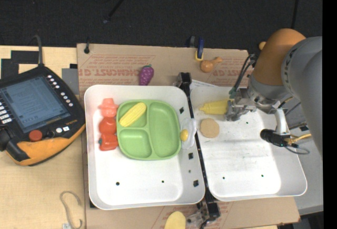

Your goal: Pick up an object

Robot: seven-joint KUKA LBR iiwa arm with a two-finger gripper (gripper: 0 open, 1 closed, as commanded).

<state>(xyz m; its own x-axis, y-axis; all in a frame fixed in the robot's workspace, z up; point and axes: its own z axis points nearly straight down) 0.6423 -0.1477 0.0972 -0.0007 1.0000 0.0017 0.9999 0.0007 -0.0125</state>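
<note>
Yellow corn [212, 108] lies lengthwise left-right beside the hand [232, 110], whose grip seems unreadable.

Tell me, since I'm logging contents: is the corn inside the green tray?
Yes, the corn lies in the green tray's upper-left compartment.

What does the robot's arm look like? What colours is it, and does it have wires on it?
The arm is fat, round and smooth, mostly grey, with a bright orange band near the wrist. Below that band it narrows to a darker grey metal gripper. Thin black cables run down beside the wrist, and a small black part with an orange wire sticks out at the side.
</note>
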